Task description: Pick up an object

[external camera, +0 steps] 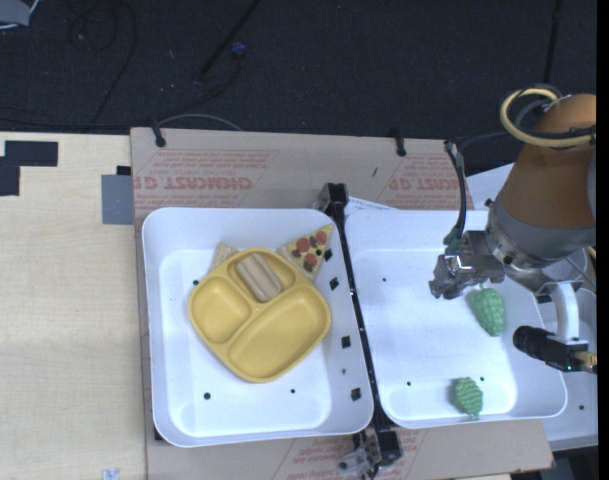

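Arm: I am watching the grey arm [549,183] reaching in from the right and hanging over the right bin [404,388].

Gripper: I am seeing the gripper [452,274] sitting low over the upper middle of that bin, just left of a pale green leafy object [489,309].

Fingers: I am not making out how far apart they are standing; the metal there is a dark clutter from this slant, so I cannot tell. I am seeing nothing between them.

Candidate objects: I am counting two in the right bin, the pale green leafy object close beside the gripper and a smaller green knobbly object [468,395] resting well apart from it, near the front wall.

Left bin: I am looking at the left bin [184,408] carrying a yellow divided plate [274,333] with a tan piece [258,275] lying in one upper compartment, and a pizza slice toy [311,249] touching the plate's upper right rim.

Table: I am seeing both bins sitting side by side on a cardboard sheet [274,173] on the table.

Progress: I am judging the pick as not yet done; every object is lying on a bin floor or plate.

Remaining: I am reckoning the closing on an object and the lift are both still ahead, most likely on the leafy piece.
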`<state>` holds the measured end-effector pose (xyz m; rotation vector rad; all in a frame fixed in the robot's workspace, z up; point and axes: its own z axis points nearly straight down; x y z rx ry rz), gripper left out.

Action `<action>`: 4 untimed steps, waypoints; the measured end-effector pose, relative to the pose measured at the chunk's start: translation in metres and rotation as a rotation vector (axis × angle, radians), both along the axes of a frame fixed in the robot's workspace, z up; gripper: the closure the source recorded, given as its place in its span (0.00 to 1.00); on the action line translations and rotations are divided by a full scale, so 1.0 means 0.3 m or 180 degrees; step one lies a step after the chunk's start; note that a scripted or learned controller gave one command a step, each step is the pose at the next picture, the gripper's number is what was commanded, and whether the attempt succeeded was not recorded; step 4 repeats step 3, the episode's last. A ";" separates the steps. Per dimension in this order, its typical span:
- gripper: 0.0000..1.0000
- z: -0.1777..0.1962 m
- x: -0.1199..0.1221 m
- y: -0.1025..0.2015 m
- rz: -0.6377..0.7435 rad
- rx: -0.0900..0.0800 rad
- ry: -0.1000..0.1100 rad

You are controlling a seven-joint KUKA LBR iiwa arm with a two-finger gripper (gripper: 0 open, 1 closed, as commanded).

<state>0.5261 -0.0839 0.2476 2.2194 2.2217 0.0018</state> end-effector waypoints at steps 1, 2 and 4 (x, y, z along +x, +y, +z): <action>1.00 -0.005 -0.002 0.210 0.0017 0.0009 0.0019; 1.00 -0.020 0.036 0.401 0.0014 0.0004 0.0015; 1.00 -0.016 0.045 0.549 0.0009 0.0001 0.0017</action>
